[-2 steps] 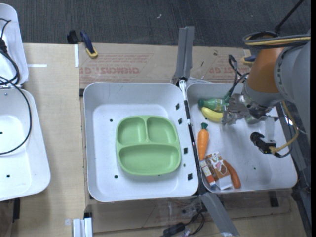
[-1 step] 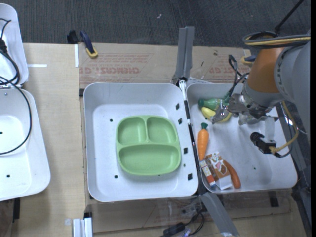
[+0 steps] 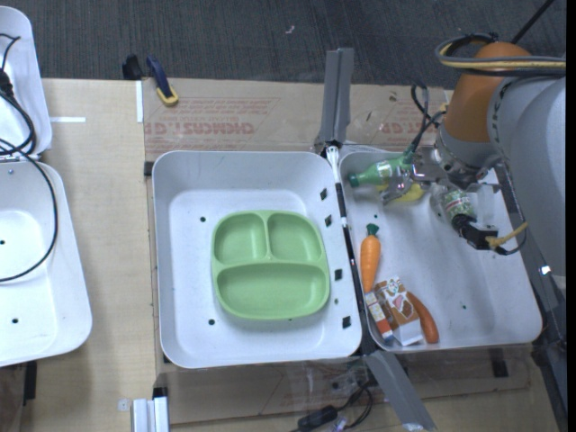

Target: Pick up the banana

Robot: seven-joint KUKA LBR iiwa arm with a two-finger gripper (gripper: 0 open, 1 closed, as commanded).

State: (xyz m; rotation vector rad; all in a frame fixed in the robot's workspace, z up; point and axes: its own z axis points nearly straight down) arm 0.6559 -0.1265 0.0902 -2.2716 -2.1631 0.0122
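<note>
From above, the gripper (image 3: 399,187) is down in the far corner of the right bin (image 3: 486,322), at the banana (image 3: 411,193), whose yellow shows just beside a green bottle (image 3: 376,172). That corner suits the arm's reach from the right. The gripper's state I cannot tell, since metal, bottle and fruit overlap there. Most of the banana is covered, so its length and lie are unclear. A carrot (image 3: 370,257), a small carton (image 3: 393,311) and a sausage (image 3: 423,318) lie nearer the front, well apart from it. The left bin (image 3: 180,241) holds a green divided plate (image 3: 270,265).
</note>
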